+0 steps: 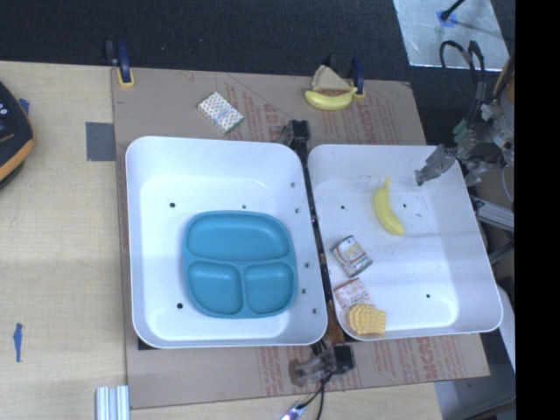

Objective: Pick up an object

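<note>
Right bin (pixel 455 309): banana (pixel 388 207) central, clear of walls.

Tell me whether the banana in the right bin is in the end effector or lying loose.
Lying loose. The banana rests on the right bin floor, apart from the end effector.

The grey two-finger hand (pixel 430 170) enters from the right edge of the camera view, at upper right. Its tip points down and to the left. Most of the arm lies beyond the frame.
</note>
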Robot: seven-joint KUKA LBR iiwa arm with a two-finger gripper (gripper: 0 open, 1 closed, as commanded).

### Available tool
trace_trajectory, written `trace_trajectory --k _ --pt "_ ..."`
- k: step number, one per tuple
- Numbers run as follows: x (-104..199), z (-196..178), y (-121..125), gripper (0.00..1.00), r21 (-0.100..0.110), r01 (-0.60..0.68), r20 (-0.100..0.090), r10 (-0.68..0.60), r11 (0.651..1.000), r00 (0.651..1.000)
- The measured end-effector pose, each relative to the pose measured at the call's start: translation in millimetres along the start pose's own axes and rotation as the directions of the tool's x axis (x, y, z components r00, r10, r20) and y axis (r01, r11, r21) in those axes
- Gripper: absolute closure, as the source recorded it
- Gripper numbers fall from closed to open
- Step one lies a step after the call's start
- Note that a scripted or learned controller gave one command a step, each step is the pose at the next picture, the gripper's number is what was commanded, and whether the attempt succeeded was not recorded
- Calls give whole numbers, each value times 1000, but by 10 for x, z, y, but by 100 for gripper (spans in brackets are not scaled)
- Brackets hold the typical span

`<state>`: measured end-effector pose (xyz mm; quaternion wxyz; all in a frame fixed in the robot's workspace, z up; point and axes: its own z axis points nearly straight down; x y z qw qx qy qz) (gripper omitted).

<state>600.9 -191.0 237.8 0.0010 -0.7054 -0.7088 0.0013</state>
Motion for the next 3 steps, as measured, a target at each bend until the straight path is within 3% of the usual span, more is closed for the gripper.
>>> trace_trajectory --k 1,2,3 --pt "633 1466 111 0 1 1 0 -1 1000 1000" --pt "621 1355 115 100 1 3 1 -3 1000 1000" --pt "1377 455 -361 100 0 2 0 -2 1000 1000"
